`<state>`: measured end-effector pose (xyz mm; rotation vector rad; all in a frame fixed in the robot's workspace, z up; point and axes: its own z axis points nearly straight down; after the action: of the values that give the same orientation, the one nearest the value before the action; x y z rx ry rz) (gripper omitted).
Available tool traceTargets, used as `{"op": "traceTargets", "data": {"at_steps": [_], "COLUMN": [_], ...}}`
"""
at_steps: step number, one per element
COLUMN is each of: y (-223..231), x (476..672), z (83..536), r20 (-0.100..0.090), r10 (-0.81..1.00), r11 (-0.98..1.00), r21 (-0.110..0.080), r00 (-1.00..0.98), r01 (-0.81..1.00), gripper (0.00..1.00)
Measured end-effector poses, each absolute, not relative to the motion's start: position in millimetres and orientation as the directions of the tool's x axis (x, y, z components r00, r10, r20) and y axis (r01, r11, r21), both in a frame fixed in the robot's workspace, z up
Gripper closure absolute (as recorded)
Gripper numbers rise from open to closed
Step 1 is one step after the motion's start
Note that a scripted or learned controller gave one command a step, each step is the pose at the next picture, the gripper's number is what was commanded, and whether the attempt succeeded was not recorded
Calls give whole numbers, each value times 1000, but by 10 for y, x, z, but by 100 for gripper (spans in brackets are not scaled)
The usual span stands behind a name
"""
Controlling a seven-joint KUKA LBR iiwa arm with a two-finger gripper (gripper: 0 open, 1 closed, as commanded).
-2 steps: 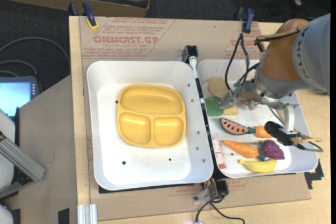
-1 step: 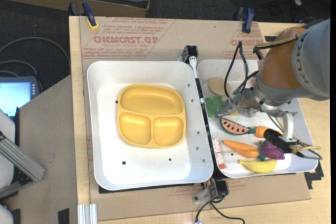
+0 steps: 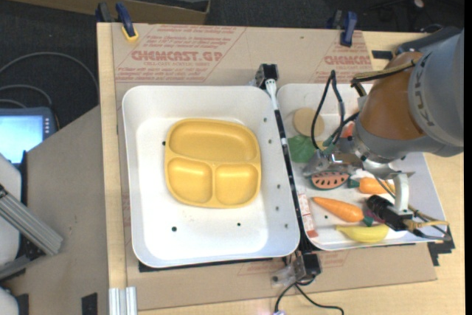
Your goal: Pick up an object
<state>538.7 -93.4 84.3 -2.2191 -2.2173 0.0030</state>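
My claw (image 3: 333,158) hangs low over the right bin (image 3: 426,229), my grey wrist and orange band slanting in from the right. Beneath lie a glossy carrot (image 3: 337,208), a curved banana (image 3: 363,234), a watermelon slice (image 3: 328,178) and a green leafy piece (image 3: 302,149). My own wrist hides my fingers; I cannot tell their spread. The left bin (image 3: 140,158) bears a smooth yellow three-part plate (image 3: 213,161).

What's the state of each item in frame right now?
yellow divided plate: upright in left bin, compartments bare
watermelon slice: lying flat in right bin, under the wrist
carrot: lying on its side, right bin
banana: lying at right bin's near edge
green item: resting by right bin's left wall
tan disc: flat, right bin's far end
arm: reaching over right bin
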Motion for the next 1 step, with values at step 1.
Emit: {"op": "traceTargets", "data": {"at_steps": [1], "y": [-928], "x": [4994], "z": [845], "r20": [2], "r10": [1000], "r11": [-2], "r21": [-4], "r00": [2], "r01": [1000], "gripper": [0]}}
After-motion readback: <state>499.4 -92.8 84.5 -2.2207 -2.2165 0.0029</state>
